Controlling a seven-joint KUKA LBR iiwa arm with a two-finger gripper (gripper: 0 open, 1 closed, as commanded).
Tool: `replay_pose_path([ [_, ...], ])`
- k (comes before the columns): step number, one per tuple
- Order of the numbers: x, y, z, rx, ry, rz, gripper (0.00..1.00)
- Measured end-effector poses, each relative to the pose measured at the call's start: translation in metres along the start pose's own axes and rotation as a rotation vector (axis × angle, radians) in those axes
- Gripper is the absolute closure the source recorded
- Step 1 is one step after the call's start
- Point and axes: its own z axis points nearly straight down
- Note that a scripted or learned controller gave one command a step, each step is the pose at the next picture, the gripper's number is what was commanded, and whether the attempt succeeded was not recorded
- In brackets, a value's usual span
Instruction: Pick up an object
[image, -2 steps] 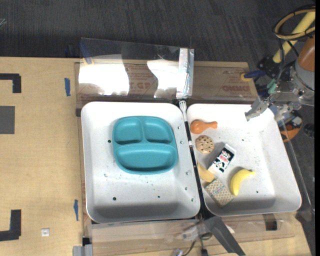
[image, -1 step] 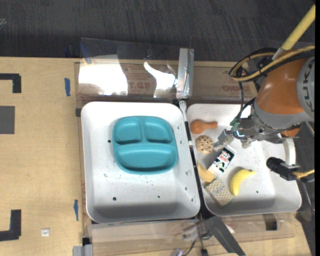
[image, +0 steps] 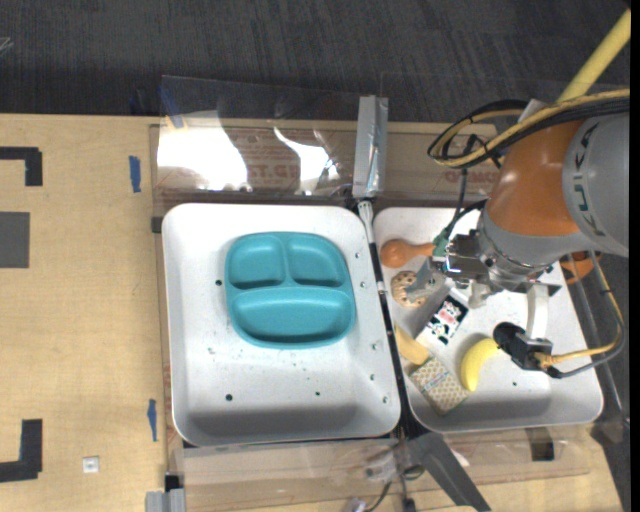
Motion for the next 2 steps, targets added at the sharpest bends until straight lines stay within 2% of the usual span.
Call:
replay_pose_path([
  [1,-0.06,-0.059,0.097,-0.008,-0.002,0.008,0.0],
  [2,-0.053,0.043,0.097,-0.011,-0.002,-0.135,0.0],
])
